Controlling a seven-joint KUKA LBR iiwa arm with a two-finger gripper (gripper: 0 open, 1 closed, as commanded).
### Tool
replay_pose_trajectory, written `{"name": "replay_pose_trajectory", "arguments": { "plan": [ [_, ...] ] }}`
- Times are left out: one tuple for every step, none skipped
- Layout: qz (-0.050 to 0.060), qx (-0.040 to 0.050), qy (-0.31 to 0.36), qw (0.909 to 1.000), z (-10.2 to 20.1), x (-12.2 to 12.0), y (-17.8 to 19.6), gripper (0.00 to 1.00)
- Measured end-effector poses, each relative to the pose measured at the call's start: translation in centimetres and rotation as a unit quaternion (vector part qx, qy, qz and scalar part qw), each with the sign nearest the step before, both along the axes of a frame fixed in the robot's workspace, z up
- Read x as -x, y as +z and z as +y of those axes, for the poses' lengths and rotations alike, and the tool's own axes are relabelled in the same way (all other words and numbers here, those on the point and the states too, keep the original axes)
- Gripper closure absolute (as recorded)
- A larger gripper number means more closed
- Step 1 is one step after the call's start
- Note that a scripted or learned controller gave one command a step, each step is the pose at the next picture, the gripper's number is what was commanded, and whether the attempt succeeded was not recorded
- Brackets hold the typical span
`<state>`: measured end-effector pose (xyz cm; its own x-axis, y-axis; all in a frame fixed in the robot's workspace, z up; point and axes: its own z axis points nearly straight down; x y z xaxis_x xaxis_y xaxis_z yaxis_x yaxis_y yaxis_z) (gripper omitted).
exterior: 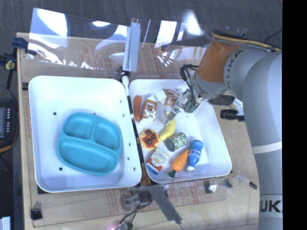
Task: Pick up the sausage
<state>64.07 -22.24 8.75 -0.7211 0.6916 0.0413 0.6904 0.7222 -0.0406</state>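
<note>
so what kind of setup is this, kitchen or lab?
Most likely a robotics lab bench for pick testing, not a kitchen. Two white bins sit side by side; the right one holds toy food such as a sausage and a carrot, with a KUKA arm reaching in.

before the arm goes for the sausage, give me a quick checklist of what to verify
1. Sausage in view, at the left edge of the right bin: ok.
2. Gripper over the sausage: not ok; it hangs to the right, above the middle of the bin.
3. Gripper free of any item: cannot tell.
4. Room around the sausage: not ok; bin wall on its left, a snack packet close on its right.
5. Sausage uncovered from above: ok.
</note>
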Motion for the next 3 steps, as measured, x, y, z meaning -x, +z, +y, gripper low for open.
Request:
{"name": "replay_pose_trajectory", "arguments": {
  "plan": [
    [-0.001, -0.0039, 0.034, 0.9994, 0.31, 0.11, -0.07, 0.00],
    [0.000, -0.0084, 0.090, 0.9959, 0.57, 0.10, -0.14, 0.00],
    [-0.001, -0.0092, 0.010, 0.9999, 1.14, 0.04, -0.18, 0.00]
  ]
}}
